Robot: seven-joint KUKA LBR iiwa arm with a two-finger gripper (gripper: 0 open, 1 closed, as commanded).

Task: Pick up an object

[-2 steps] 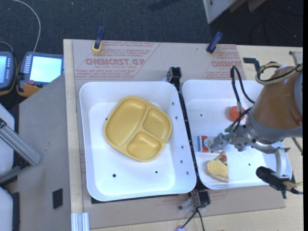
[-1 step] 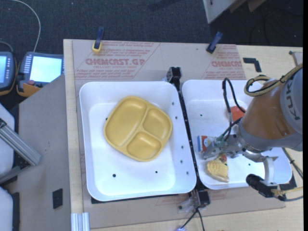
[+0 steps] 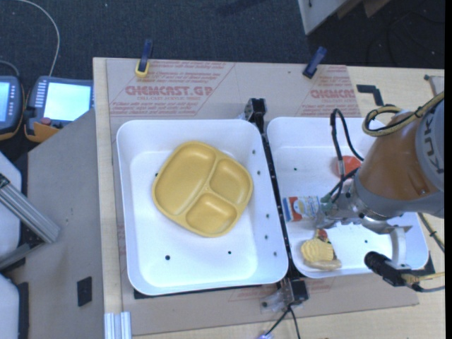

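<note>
My gripper [image 3: 326, 221] reaches down into the right bin [image 3: 304, 136] from the right, its tip low over the bin floor. Just left of the tip lies a small white packet with a red and blue label [image 3: 299, 207]. A pale yellow pastry-like object [image 3: 318, 253] rests right below the tip, near the bin's front wall. A small red-orange object [image 3: 348, 165] peeks out behind the arm's orange band [image 3: 392, 164]. The arm's body hides the fingertips.
The left bin [image 3: 134, 189] holds a yellow divided plate [image 3: 203, 187]. Black cables loop over the arm at the right bin's far side. Blue clamps [image 3: 144, 57] sit on the bench's back edge.
</note>
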